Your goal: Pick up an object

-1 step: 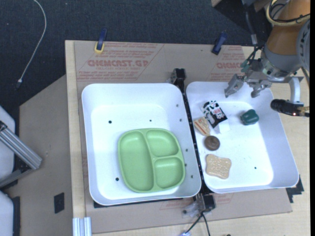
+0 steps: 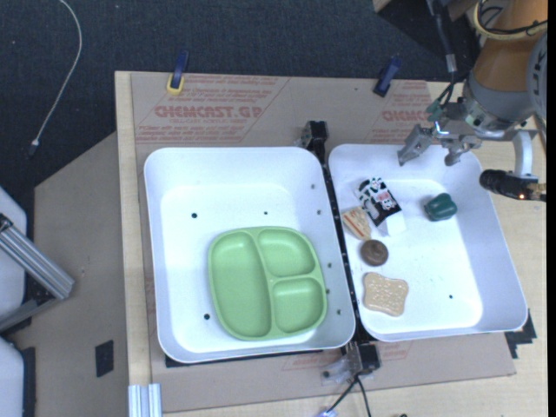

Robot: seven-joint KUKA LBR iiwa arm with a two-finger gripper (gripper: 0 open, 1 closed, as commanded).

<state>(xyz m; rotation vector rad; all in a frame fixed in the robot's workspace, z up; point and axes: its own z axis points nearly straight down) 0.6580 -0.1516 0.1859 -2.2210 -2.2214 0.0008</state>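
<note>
In the right bin lie a dark green block [image 2: 440, 207], a black-and-white toy [image 2: 379, 201], a tan wafer [image 2: 356, 224], a brown ball [image 2: 374, 252] and toast [image 2: 385, 294].

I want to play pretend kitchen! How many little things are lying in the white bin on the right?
5: a black-and-white cow toy up top, a tan bread strip at the left wall, a brown round cookie below, a tan toast slice lowest, a dark green block rightmost.

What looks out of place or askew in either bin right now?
Nothing stands out. The green plate lies flat in the left bin; the small items, including the toast piece, lie loose in the right bin. The gripper hovers open.
</note>
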